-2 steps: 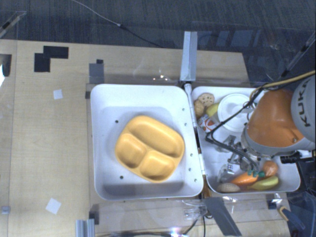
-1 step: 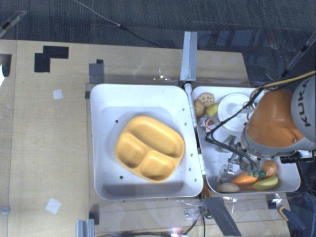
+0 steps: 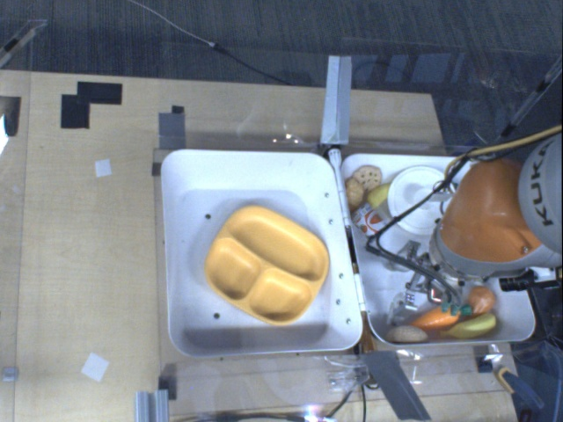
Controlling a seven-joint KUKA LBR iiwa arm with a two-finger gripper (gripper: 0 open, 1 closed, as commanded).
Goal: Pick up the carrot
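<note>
In the camera view, the small orange tapered carrot (image 3: 435, 318) lies at the six o'clock edge of the right shallow white bin (image 3: 519, 328), beside a yellow-green banana (image 3: 473, 325). The metal two-finger end effector (image 3: 420, 299) hangs just above the carrot's ten o'clock side, and I cannot tell its grip state. A good grasp likely means straddling the carrot across its width, clear of the banana.

Readable lettering: one mark only

White letters "KU", cut by the frame edge, stand on the grey arm (image 3: 544, 183) at three o'clock.

My robot lab bench.
Wood bench (image 3: 79, 262) w/ two white bins (image 3: 189, 236), metal brackets (image 3: 335, 99), loose cabling (image 3: 176, 26).
</note>
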